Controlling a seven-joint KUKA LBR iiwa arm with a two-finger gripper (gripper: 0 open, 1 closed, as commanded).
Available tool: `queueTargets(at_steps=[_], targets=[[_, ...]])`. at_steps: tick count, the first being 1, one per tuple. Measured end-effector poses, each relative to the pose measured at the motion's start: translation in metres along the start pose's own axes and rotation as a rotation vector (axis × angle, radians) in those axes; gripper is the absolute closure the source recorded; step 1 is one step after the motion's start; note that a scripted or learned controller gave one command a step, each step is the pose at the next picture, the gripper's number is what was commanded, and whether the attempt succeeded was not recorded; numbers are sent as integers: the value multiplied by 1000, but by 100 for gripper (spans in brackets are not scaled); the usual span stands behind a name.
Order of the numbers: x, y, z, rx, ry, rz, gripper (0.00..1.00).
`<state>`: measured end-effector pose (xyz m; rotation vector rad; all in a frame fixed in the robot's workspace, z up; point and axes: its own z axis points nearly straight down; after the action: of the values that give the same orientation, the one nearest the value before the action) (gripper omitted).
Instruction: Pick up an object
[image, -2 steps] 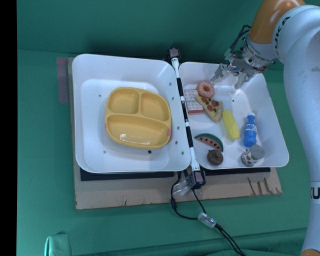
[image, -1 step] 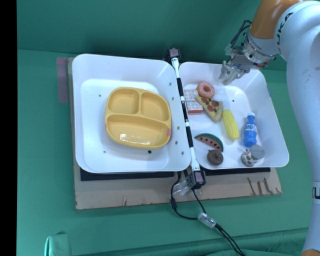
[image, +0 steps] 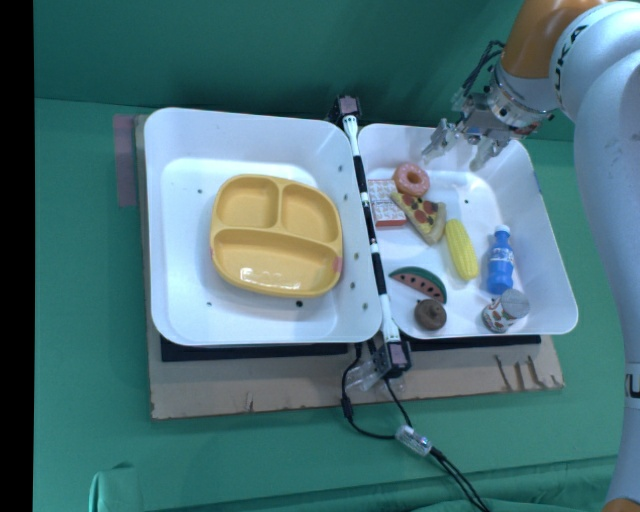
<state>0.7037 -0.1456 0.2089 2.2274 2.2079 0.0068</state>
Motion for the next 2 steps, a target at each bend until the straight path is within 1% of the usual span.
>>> queueTargets(at_steps=[1, 2], targets=[[37, -4, 21, 10, -17, -2, 0], [43, -1, 4, 3, -1, 0, 100]])
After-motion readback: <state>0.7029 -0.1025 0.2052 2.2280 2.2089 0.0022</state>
